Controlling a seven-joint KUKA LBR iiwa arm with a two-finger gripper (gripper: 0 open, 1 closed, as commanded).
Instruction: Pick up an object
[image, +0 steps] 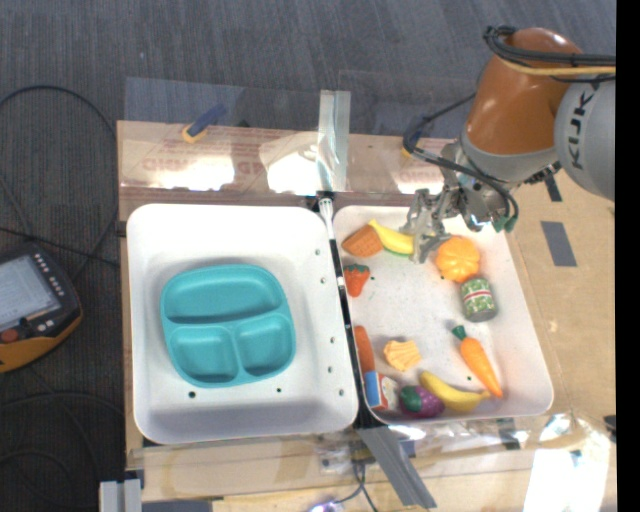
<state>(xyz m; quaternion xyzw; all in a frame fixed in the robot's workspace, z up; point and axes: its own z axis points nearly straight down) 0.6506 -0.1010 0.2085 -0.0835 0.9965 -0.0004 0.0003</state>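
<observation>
Closest to my camera, along the near wall of the right bin (535, 385), I see a yellow banana (452, 391), with a purple piece (422, 402) touching its left end and a carrot (478, 362) slanting just beside its right end. An orange chip-like piece (402, 355) lies near them, toward the middle divider. A small green can (478, 298) stands close to the right wall, and an orange pumpkin (458, 258) sits just behind it. At the far left corner of this bin I see a second yellow banana (392, 238) leaning on an orange wedge (363, 241), and a small strawberry (356, 279) lies near the divider.

My gripper (427, 232) hangs over the far part of the right bin, between the second banana and the pumpkin, with its fingers a little apart and nothing between them. The middle of this bin has bare floor, so I have some room there.

On the left, the other bin (145, 260) holds a teal divided plate (228, 322), with wide free white margin all around it.
</observation>
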